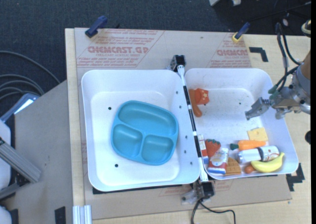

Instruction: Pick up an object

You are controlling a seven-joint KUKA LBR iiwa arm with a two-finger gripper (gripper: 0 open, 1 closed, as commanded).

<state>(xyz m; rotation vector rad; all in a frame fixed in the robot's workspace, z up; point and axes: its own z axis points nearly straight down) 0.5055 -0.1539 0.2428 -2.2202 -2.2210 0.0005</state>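
Observation:
My gripper [268, 111] hangs over the right side of the right bin [224, 81], open, with nothing between its fingers. Just below it lies a yellow cheese slice [257, 134]. Along the bin's front edge sit an orange carrot [252, 144], a white bottle [256, 155] and a yellow banana [269, 164]. Left of those are a red strawberry [212, 146], a small packet [219, 159] and a brown cracker [232, 168]. An orange toy [199, 98] rests against the bin's left wall, well to the left of the gripper.
The left bin [94, 119] holds a blue divided plate [144, 132]. A black-and-white divider [188, 104] runs between the bins. Blue and yellow clamps [96, 25] hold the cardboard sheet at the back. Cables [285, 55] hang near the arm at right.

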